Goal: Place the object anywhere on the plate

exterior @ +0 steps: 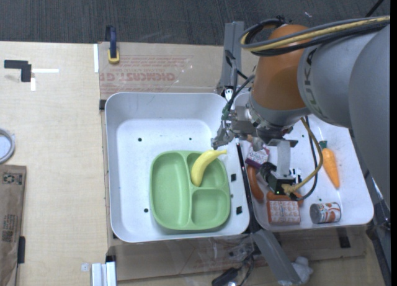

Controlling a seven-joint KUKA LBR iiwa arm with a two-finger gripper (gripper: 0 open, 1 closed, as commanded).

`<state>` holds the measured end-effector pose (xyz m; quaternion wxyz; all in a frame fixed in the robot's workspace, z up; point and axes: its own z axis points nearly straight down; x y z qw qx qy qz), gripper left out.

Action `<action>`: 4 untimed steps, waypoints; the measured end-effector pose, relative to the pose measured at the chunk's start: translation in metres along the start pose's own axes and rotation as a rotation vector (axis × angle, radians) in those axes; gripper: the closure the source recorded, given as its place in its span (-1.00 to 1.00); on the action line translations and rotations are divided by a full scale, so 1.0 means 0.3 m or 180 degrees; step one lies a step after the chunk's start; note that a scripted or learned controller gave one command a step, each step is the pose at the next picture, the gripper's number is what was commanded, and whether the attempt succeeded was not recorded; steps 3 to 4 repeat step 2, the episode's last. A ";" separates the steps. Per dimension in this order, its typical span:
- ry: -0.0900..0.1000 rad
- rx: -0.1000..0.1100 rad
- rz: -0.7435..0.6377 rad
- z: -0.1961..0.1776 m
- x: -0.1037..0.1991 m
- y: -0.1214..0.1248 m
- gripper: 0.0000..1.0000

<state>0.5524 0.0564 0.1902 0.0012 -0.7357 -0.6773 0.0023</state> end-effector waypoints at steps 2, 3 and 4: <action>-0.0006 0.0008 0.0018 -0.027 -0.007 0.001 -1.00; -0.0006 0.0008 0.0018 -0.027 -0.007 0.001 -1.00; -0.0006 0.0008 0.0018 -0.027 -0.007 0.001 -1.00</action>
